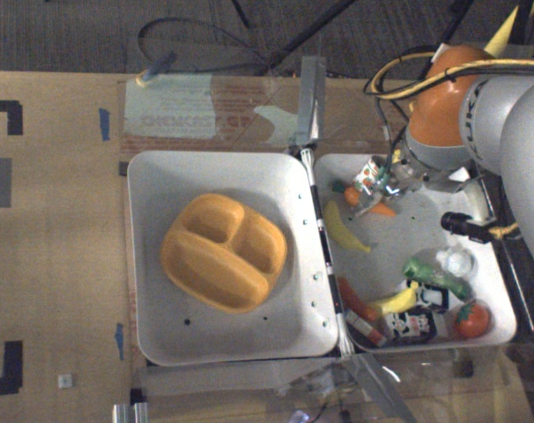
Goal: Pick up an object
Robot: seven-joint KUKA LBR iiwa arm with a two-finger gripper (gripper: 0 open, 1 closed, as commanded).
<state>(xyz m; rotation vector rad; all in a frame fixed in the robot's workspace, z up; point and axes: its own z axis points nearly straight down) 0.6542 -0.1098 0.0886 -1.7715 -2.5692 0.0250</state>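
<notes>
The right bin (505, 311) holds several small items. A small printed carton (366, 177) stands near its far left corner, beside an orange piece (351, 195) and a carrot (384, 209). A yellow banana (346, 229) lies just in front of them. My gripper (389, 186) hangs low over that far corner, right against the carton and above the carrot. Whether it holds anything is not visible from this angle. The grey arm with its orange band (448, 104) reaches in from the upper right.
The left bin (148, 324) holds an orange divided plate (223, 251). At the right bin's near side lie a red pepper (357, 300), a second banana (397, 300), a black-and-white carton (412, 324), a green item (436, 276), a clear cup (457, 261) and a tomato (471, 320).
</notes>
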